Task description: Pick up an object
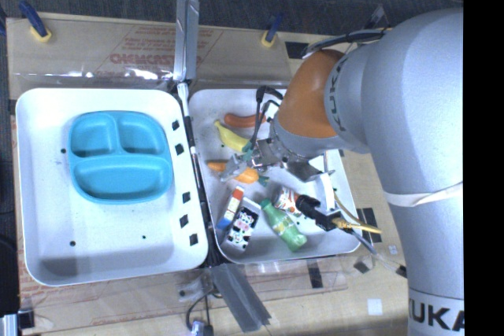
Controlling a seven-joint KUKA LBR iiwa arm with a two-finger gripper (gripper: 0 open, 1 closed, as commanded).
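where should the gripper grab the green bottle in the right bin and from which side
Probably across the middle of the green bottle, coming straight down from above. It lies flat on the bin floor, slanted, its long sides partly free, so fingers set across its narrow width should fit. The black and white carton lies close on one side, so approach with care.

We cannot see the gripper (260,156) fingers under the wrist, the right bin (236,252) far corner at two o'clock hidden by the arm (409,114), small clutter at its centre unreadable
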